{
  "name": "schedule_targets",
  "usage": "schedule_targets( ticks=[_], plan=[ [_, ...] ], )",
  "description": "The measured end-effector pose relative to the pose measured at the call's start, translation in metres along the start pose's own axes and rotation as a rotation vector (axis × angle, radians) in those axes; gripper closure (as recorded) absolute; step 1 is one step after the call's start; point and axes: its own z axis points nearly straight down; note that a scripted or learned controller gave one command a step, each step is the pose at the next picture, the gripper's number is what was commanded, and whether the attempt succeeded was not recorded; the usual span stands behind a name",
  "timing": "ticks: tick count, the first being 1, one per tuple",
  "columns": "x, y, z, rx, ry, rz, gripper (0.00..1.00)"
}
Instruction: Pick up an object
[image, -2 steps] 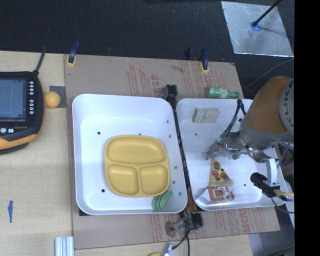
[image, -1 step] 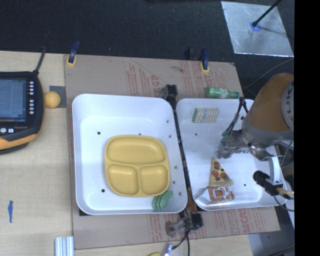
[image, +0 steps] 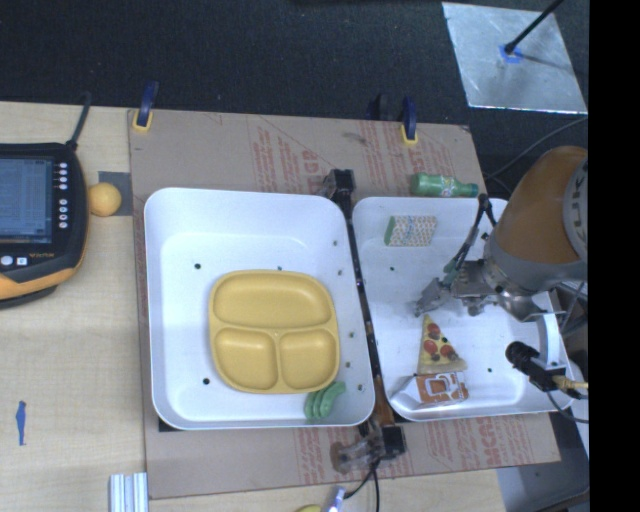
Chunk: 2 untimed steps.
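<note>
Above the pizza slice (image: 438, 346), the tool (image: 436, 297) hangs empty.

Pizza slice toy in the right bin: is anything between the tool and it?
Nothing visible. The tool hangs just above the triangular pizza slice toy in the right white bin, with bare bin floor between them.

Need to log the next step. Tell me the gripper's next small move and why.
Probably a short shift toward the pizza slice, then down. The gripper hangs in the right bin just above the slice's tip with nothing visible between its fingers, and that slice is the nearest object, with bare bin floor beside it.
</note>
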Motion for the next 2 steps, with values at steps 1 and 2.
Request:
schedule_targets(
  ticks=[1, 2],
  plan=[
    [0.024, -0.023, 0.024, -0.002, 0.002, 0.004, 0.00],
    [0.023, -0.023, 0.014, -0.001, 0.000, 0.000, 1.00]
  ],
)
